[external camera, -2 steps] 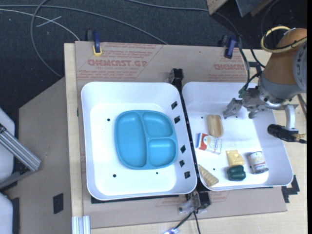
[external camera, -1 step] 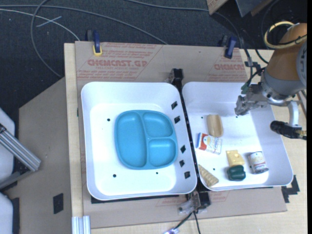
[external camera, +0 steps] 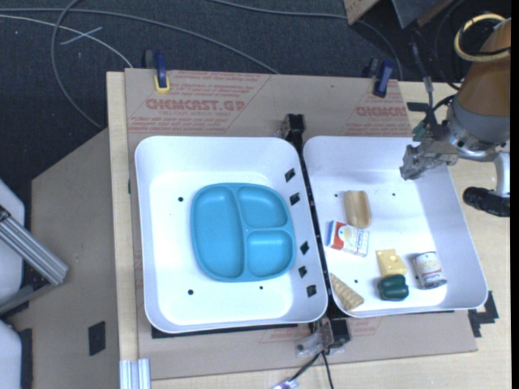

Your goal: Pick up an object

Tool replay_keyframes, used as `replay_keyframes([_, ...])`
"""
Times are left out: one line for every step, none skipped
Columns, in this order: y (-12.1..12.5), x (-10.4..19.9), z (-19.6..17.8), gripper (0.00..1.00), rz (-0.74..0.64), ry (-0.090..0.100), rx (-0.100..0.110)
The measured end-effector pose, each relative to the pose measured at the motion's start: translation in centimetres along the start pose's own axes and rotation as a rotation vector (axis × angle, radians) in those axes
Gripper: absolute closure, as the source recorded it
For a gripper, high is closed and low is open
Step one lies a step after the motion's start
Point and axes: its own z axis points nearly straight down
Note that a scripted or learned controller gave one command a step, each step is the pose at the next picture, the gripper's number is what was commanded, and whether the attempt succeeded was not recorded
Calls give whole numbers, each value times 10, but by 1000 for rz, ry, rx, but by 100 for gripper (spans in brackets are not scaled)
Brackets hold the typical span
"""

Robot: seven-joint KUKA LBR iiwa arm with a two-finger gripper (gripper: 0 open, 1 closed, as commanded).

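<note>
The right bin (external camera: pixel 454 209) holds several small items. A tan bread roll (external camera: pixel 357 208) lies near its middle, with a small red-white-blue carton (external camera: pixel 347 238) just below it. Lower down lie a yellow block (external camera: pixel 389 261), a dark green piece (external camera: pixel 393 288), a small can (external camera: pixel 427 269) and a tan wedge (external camera: pixel 346 292) by the front left corner. My gripper (external camera: pixel 418 162) hangs over the bin's far right corner, up and to the right of the roll. Nothing shows between it and the bin floor.
The left bin (external camera: pixel 162 185) bears a blue three-compartment plate (external camera: pixel 242 231). Black clips line the divider (external camera: pixel 302 217) between the bins. Blue clamps (external camera: pixel 161 68) hold the cardboard sheet at the back. Cables trail over the dark floor behind.
</note>
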Motion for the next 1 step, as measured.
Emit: replay_keyframes([2,0,-54,100,0,-1,-2])
